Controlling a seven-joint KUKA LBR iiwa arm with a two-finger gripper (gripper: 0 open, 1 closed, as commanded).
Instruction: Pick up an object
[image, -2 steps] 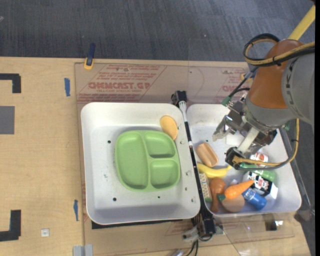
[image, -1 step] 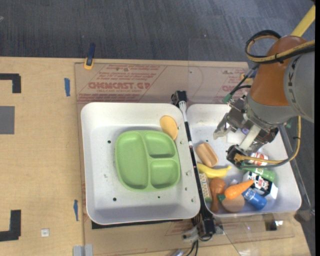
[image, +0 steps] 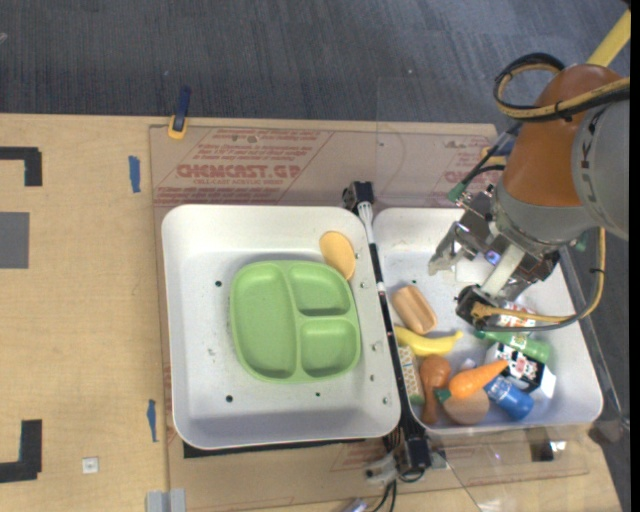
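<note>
Your tool (image: 448, 258) hung over the bare back of the right bin (image: 410, 240); you could not tell if it was open or shut. The toys (image: 478, 378) lay heaped at the front, likely just dumped. The bun (image: 413, 308), nearest the tool, lay flat, its long side running back-left to front-right.

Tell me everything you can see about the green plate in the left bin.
The green plate is light green, rounded-square, plastic-looking, with three wells: one large on the left, two smaller on the right. It lies flat, open side up, mid-floor in the left bin. A yellow-orange toy sits by its upper right corner; whether they touch is unclear.
</note>
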